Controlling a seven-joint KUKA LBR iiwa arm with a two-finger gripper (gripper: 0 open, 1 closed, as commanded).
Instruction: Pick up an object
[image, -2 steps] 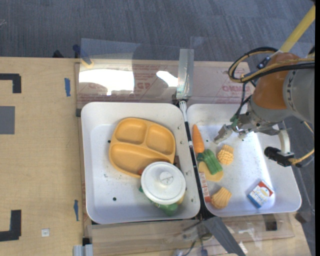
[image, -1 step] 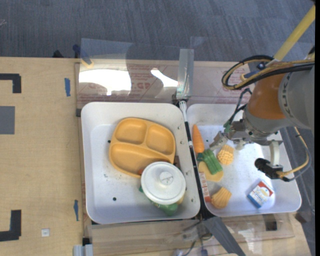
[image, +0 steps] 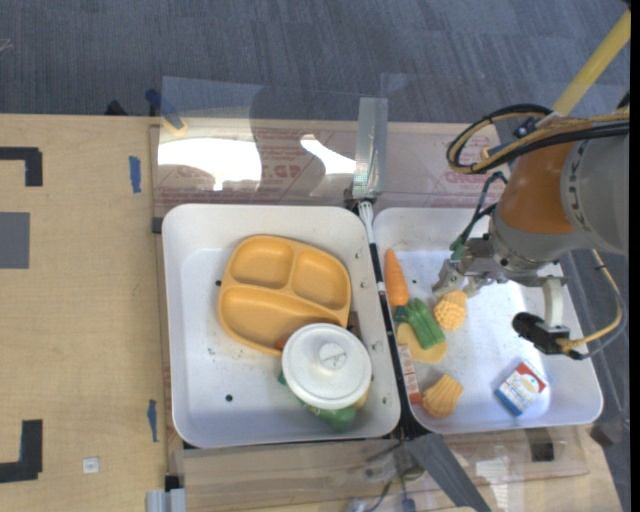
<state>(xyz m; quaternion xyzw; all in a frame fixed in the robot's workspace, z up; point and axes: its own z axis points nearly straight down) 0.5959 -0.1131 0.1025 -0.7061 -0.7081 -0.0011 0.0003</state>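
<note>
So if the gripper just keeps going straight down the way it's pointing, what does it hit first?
Most likely the corn cob in the right bin: the gripper hangs just above it, pointing down. Depth is hard to judge from this slanted view.

We lose the arm (image: 590, 190) at the right edge, its upper part cut off. The claw (image: 462, 285) sits low over the right bin (image: 570, 400), its tips too dark and small for us to read against the corn cob (image: 451, 311). The lidded cup (image: 327, 366) covers the near corner of the orange tray (image: 285, 290). Something green (image: 340, 416) peeks from under that cup; we cannot tell what. Print on the small carton (image: 521, 387) is too blurred to read.
</note>
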